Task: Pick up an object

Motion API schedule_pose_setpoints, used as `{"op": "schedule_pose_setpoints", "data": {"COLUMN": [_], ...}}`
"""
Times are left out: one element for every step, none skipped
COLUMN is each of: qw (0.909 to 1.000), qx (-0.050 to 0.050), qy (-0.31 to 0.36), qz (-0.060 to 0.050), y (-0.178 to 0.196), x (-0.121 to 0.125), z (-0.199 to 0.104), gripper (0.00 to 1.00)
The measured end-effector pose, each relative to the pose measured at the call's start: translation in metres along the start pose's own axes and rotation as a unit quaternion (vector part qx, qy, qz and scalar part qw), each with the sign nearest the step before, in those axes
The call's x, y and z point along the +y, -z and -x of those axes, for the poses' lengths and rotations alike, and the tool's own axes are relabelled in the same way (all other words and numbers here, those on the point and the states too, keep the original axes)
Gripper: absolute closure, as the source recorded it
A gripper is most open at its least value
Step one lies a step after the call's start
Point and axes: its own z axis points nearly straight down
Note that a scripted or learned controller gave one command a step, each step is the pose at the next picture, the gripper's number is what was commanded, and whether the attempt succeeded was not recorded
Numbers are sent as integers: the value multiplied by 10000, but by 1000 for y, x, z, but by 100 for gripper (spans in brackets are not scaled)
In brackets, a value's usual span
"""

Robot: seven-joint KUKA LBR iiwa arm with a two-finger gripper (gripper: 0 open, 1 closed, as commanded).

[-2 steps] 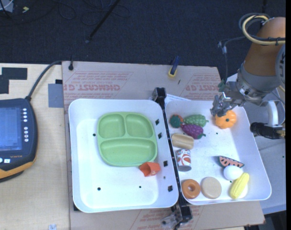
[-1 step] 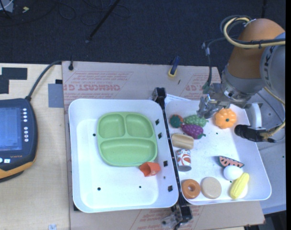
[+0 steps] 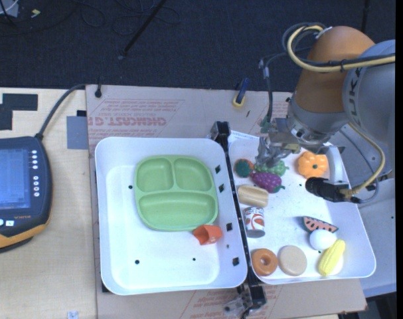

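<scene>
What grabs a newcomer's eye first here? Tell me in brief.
The green plate fills the left bin, with a small orange cup at its lower edge. The gripper hangs over the purple grapes in the right bin, amid toy foods.

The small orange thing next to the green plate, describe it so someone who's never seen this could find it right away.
Start at the left white bin, which holds a green divided plate. Just off the plate's lower right corner, on the bin floor near the divider between the bins, lies the small orange cup, tipped on its side. It is that bin's only orange item.
</scene>
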Motion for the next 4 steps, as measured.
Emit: {"op": "schedule_pose_setpoints", "data": {"qw": [10000,10000,10000,10000], "qx": [-2,-8,-17,-21], "qy": [-2,-2,-27,-21], "qz": [-13,10,-9,0], "y": [-14,4,-3,-16], "x": [-22,-27,-36,-22], "z": [-48,-83,-80,-80], "gripper": [100,100,100,100]}}
